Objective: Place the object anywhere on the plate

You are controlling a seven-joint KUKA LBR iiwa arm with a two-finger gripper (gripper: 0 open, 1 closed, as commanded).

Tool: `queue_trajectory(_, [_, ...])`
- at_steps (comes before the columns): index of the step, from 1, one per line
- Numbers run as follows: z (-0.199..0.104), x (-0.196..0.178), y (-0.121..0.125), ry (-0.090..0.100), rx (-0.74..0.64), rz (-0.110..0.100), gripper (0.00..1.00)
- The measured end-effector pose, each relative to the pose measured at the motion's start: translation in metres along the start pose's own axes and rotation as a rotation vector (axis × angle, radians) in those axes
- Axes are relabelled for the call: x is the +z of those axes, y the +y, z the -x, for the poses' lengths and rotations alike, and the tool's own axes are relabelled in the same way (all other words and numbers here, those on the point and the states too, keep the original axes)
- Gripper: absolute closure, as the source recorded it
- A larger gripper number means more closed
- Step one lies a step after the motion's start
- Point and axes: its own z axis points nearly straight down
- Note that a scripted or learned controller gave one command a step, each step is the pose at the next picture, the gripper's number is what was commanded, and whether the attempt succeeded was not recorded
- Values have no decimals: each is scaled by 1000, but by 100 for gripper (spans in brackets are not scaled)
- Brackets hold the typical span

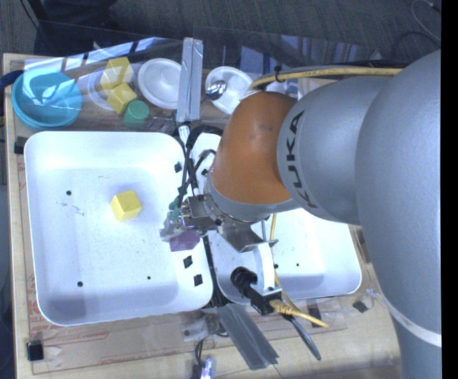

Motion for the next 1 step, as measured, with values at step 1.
queue_trajectory(1, [64,-74,-5,-1,-182,4,100])
